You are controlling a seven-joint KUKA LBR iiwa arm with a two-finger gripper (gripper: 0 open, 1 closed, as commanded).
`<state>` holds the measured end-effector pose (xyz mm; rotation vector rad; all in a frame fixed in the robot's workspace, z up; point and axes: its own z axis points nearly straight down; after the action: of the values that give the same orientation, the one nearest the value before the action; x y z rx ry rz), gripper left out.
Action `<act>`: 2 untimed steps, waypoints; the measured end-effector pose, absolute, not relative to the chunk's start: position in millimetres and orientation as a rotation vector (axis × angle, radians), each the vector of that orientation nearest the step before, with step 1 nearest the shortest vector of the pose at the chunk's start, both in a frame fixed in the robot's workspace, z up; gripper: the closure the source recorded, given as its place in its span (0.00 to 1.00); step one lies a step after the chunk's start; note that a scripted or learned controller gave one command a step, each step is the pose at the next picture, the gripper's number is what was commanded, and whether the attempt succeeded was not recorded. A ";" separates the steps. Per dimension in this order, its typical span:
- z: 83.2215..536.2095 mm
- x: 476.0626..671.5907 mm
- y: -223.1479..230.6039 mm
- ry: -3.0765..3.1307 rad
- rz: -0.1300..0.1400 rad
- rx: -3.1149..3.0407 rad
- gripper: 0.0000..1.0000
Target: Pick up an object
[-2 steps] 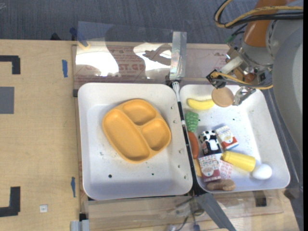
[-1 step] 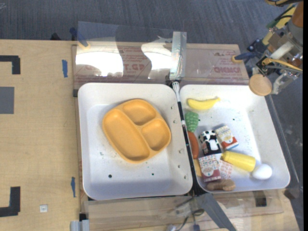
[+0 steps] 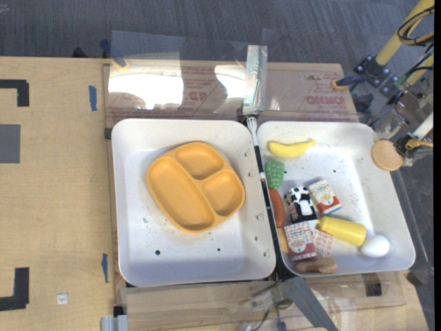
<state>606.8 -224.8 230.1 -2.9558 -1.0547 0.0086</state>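
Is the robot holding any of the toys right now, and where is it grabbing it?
Nothing is held. The toys, like the banana and the yellow bottle, all lie in the right bin, and the orange plate lies in the left bin.

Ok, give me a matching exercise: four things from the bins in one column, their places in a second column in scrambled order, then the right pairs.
Things:
1. orange divided plate
2. banana
3. white egg
4. yellow bottle

Places:
A. near corner of the right bin, by its right wall
B. middle of the left bin
C. far end of the right bin
D. lying just left of the egg, beside the small cartons

Pairs: 1-B, 2-C, 3-A, 4-D
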 end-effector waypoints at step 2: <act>135.6 535.4 -173.6 -0.674 0.011 -3.061 0.00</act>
<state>535.4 -173.6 135.6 -3.0615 -0.6738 0.0113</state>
